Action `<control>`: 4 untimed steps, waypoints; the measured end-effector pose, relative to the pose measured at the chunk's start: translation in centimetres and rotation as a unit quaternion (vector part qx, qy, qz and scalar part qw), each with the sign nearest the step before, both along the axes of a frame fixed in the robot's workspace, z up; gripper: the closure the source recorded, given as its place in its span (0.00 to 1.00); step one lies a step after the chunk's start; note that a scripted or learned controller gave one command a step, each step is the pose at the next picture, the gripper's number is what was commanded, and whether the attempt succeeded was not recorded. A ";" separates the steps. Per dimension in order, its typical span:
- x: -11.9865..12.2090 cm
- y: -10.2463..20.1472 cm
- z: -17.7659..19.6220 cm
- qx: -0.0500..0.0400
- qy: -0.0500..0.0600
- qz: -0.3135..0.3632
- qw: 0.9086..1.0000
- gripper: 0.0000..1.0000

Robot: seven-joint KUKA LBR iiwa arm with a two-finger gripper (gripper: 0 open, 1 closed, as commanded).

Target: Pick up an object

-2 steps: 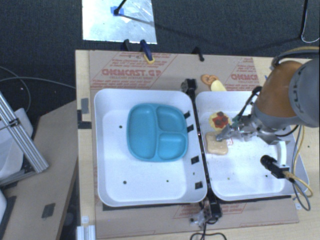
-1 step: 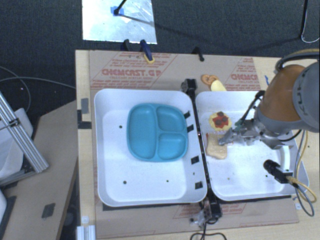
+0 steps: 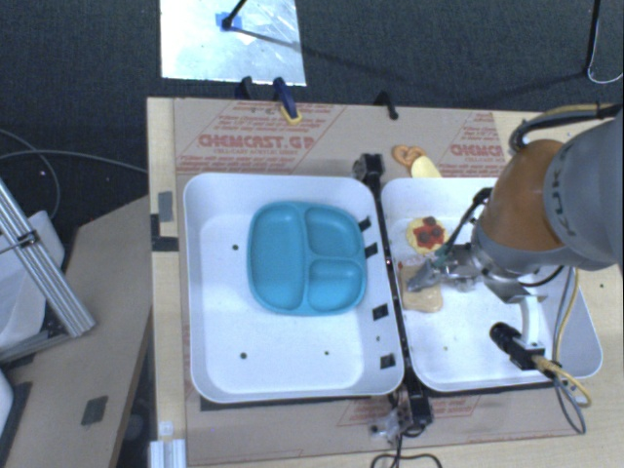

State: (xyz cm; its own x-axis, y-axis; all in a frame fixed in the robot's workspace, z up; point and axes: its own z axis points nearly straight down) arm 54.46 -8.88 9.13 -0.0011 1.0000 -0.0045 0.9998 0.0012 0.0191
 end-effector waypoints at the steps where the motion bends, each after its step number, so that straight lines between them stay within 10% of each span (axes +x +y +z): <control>1: 3.0 -4.2 9.5 0.000 0.003 -0.001 1.000 0.00; 2: 2.3 -10.6 -0.8 0.001 0.005 -0.002 1.000 0.00; 3: -4.9 -12.0 -0.2 -0.001 0.001 -0.001 1.000 0.00; 4: 4.8 -11.1 0.5 0.000 0.003 0.004 1.000 0.00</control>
